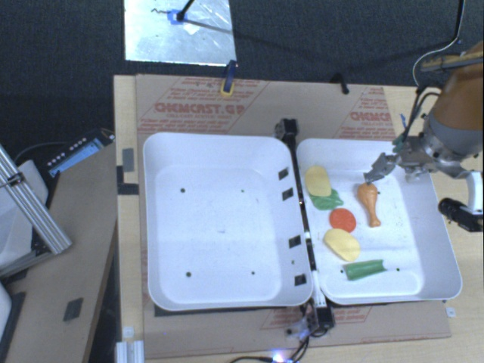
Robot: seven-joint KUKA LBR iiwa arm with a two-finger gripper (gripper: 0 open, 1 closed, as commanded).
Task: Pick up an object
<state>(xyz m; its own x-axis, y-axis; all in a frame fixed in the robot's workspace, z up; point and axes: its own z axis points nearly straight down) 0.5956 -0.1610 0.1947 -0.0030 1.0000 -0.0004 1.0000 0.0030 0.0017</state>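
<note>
At the right of the frame, the gripper [376, 171] hangs over the upper part of the right bin [431, 240], its tip close above the knob end of a toy chicken drumstick [369, 203]. At this size the fingers read as one grey wedge, so I cannot tell how far apart they stand, and nothing shows between them.

The drumstick, lying at a slant just right of the bin's middle, seems the likeliest target. It lies apart from the others: a yellow piece [318, 180] on a green leaf-shaped piece [327, 200] toward the bin's left wall, a red round piece [342, 219] below them, a second yellow piece [342, 243] lower still, and a green pod-shaped piece [364, 269] near the bottom. The left bin [219, 225] lies alongside.

The main risk, as I judge it, is a closure at the drumstick's rounded end, off its narrow shaft: smooth, tapered plastic would squirt out sideways or pivot and drop on the lift. A descent stopped short would close on air; one pushed too far would jam the tips into the bin floor. A small sideways error could nudge the drumstick toward the red piece.
</note>
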